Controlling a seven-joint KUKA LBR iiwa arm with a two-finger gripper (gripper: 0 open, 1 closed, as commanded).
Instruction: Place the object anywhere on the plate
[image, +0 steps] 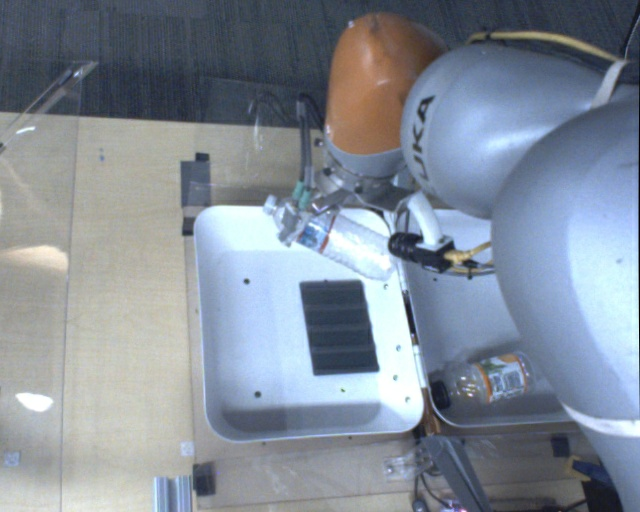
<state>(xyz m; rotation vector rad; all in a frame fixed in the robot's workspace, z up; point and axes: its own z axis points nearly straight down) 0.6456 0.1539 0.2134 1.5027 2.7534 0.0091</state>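
A: Camera view check, where's the clear bottle (345, 245)?

B: Up over the left bin's (225, 330) back edge, tilted, pinched near its neck by the gripper (305, 208). Black plate (339, 326) sits below, untouched.

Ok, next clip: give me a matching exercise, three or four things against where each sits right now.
Things:
1. clear bottle
2. dark plate
3. orange-labelled bottle
4. gripper

Places:
A. flat on the left bin's floor
B. lying in the right bin, near its front edge
C. at the left bin's far rim, beneath the orange wrist band
D. tilted above the left bin's far edge, neck by the gripper

Pairs: 1-D, 2-A, 3-B, 4-C
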